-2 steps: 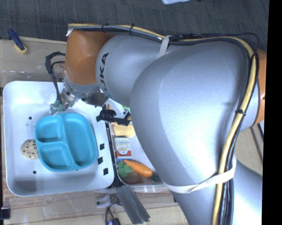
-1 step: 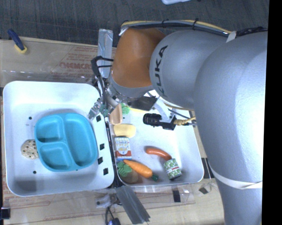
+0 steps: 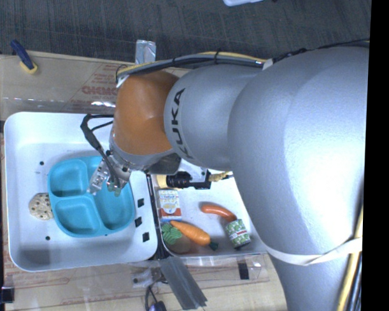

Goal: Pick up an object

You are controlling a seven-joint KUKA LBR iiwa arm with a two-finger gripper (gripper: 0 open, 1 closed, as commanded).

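Camera view: two-finger metal gripper (image 3: 108, 180) hangs over the blue divided plastic tray (image 3: 84, 211); a speckled round cookie (image 3: 40, 206) lies at the tray's nine o'clock. Whether anything is gripped, I cannot tell.

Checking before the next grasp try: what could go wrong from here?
1. The gripper hangs over the blue divided tray, which looks wide and shallow, so the fingers may slip off its rim.
2. The cookie lies tight between the tray and the left bin's wall, leaving little finger room.
3. The carrot, sausage and can lie under the arm, mostly shadowed.
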